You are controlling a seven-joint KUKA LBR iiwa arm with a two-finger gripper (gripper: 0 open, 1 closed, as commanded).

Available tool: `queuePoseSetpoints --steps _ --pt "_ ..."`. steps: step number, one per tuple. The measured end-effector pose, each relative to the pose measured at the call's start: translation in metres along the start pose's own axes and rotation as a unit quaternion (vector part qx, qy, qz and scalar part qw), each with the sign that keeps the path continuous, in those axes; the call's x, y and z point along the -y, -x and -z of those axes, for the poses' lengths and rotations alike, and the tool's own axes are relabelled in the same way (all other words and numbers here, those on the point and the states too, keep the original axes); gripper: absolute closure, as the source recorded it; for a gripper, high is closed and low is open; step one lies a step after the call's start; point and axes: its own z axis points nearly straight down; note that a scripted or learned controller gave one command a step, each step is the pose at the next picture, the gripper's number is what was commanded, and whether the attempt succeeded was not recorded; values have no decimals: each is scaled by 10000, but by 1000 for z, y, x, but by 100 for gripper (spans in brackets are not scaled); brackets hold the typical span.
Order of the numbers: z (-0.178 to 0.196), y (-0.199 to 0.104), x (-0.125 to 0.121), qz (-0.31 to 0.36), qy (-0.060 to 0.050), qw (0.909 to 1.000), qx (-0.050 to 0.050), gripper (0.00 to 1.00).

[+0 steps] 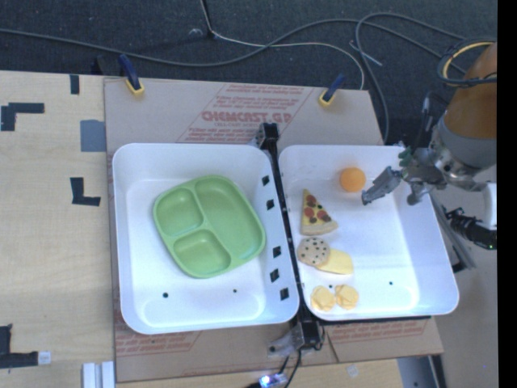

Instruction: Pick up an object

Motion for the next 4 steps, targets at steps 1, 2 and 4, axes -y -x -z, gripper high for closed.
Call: queuePoseSetpoints --steps 1,2,4 --pt "8 -1 -3 19 67 10000 12 0" --pt "-46 2 -13 20 53 10000 14 0" --pt "-142 10 -11 23 76 10000 26 0"
